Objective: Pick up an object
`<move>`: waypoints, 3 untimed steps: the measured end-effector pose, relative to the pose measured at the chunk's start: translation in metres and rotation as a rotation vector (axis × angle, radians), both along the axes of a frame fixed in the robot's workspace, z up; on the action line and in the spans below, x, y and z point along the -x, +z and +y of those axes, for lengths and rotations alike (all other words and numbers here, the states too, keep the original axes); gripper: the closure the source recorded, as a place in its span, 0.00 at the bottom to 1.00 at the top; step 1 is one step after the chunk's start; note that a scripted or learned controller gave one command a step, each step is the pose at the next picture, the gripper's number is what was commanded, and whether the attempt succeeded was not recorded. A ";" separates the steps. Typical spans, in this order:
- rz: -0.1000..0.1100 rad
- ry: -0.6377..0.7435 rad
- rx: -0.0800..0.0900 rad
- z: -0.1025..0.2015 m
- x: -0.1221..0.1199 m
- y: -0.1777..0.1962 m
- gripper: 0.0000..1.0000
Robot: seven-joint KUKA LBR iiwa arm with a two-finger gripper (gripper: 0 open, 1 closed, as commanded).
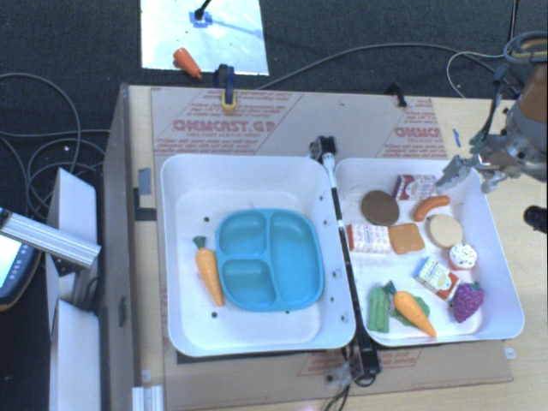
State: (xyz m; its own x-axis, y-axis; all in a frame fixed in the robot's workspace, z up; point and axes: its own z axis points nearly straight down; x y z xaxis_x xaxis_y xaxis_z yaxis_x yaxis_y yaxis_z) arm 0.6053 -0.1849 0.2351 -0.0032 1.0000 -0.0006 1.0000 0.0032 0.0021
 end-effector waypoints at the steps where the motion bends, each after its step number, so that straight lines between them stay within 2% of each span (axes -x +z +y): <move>1: -0.001 0.001 0.000 0.025 -0.020 -0.139 0.00; 2: 0.031 -0.012 0.001 0.068 -0.051 -0.147 0.00; 3: -0.003 -0.001 0.001 0.049 -0.064 -0.110 0.00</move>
